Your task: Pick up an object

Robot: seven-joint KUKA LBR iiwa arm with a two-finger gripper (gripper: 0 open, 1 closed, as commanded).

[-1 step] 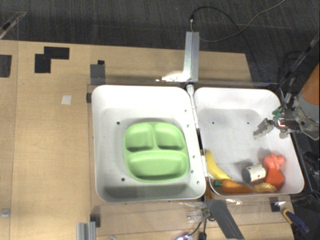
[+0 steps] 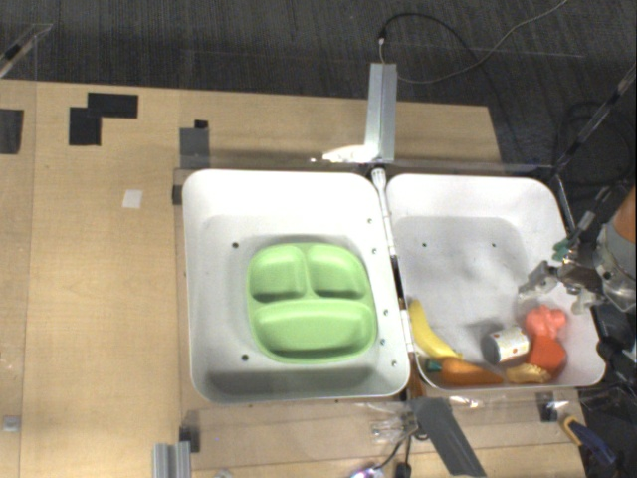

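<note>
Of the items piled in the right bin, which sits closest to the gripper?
The pink-red toy, directly below the gripper by the right wall; the banana, carrot and silver can lie farther left.

Green tray (image 2: 311, 300) in left bin (image 2: 214, 267); banana (image 2: 430, 334), carrot (image 2: 470, 372) in right bin (image 2: 468, 217); tool (image 2: 553, 273) above.

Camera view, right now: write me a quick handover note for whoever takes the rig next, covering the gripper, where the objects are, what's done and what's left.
Gripper: at the right edge of the right bin, above the toys, nothing between its fingers.
Objects: all in the right bin's near corner. Banana by the divider, carrot along the near wall, a small silver can beside a red-orange toy.
Left bin: holds a green sectioned tray.
Done: nothing picked up yet.
Left: descend on one object, grip it and lift.
</note>
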